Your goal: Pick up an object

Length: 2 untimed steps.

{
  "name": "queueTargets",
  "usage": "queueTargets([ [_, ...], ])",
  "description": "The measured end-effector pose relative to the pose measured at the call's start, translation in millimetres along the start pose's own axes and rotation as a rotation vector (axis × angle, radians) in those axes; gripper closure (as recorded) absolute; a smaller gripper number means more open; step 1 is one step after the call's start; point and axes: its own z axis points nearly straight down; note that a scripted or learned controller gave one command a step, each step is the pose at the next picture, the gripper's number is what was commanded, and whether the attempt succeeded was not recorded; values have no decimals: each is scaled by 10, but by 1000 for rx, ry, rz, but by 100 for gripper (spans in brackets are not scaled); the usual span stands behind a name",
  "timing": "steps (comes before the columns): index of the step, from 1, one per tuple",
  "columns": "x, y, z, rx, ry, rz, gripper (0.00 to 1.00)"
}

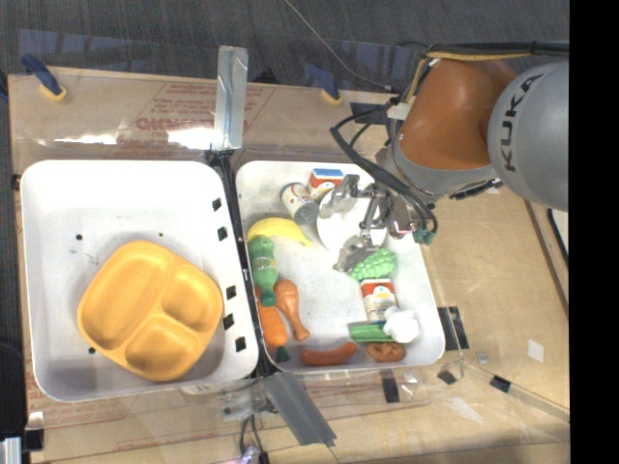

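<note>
My gripper [354,253] hangs low over the middle of the right bin [426,288], just left of a bumpy green toy [379,264] and touching or nearly touching it. The grey arm with its orange band [455,114] reaches in from the upper right. Around the gripper lie a yellow banana [276,230], a small labelled can [380,300] and a white cup-like item [295,199]. I see nothing lifted off the bin floor.
Along the right bin's left side lie a green bottle [261,259], a carrot [273,325] and a drumstick [292,309]. A sausage [329,356] and a white lump [401,327] sit near its front. The left bin [48,220] holds a yellow divided plate [150,307].
</note>
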Motion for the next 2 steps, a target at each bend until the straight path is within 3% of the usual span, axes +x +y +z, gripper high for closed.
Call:
queueTargets([
  [1,193,-714,1044,-2,2,-10,0],
  [2,-94,-698,1098,2,-8,-251,0],
])
